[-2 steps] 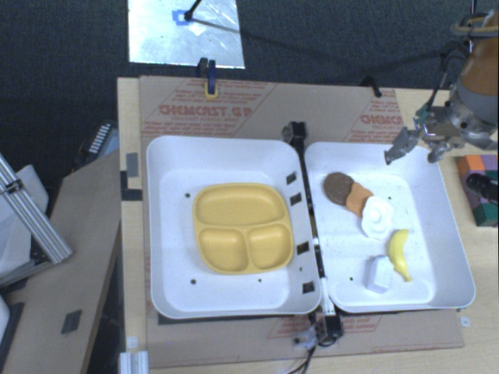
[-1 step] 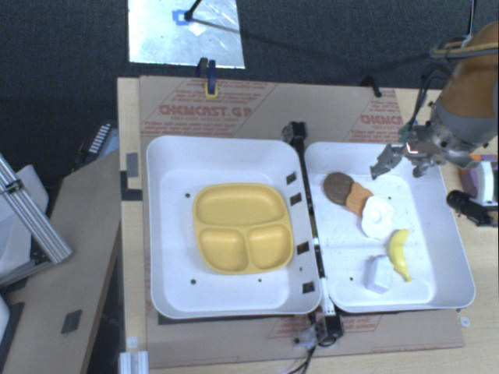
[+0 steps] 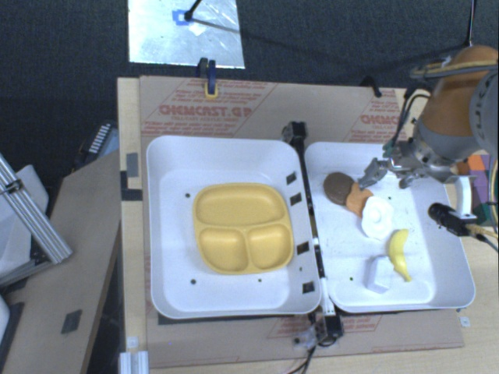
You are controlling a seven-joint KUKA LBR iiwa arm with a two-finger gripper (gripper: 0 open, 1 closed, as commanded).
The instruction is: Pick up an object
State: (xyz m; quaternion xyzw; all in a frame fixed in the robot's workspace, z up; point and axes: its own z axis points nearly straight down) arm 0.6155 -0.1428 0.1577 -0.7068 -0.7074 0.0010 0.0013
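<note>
While the arm (image 3: pixel 456 104) hangs over the back of the right bin (image 3: pixel 448 287), its end effector (image 3: pixel 387 170) sits just above the bin floor with the fingers spread apart and nothing between them; pretty sure it's open. Right beside it, toward the bin's middle, there's a brown and orange lump (image 3: pixel 345 190), touching a white round thing (image 3: pixel 377 216); near those lies a yellow banana (image 3: pixel 399 253), and just beside that a small white block (image 3: pixel 377 275). All of these rest on the bin floor; none is gripped. Over in the left bin (image 3: pixel 168 209) sits a yellow divided tray (image 3: pixel 240 226); both bins are on the desk (image 3: pixel 234 104).
</note>
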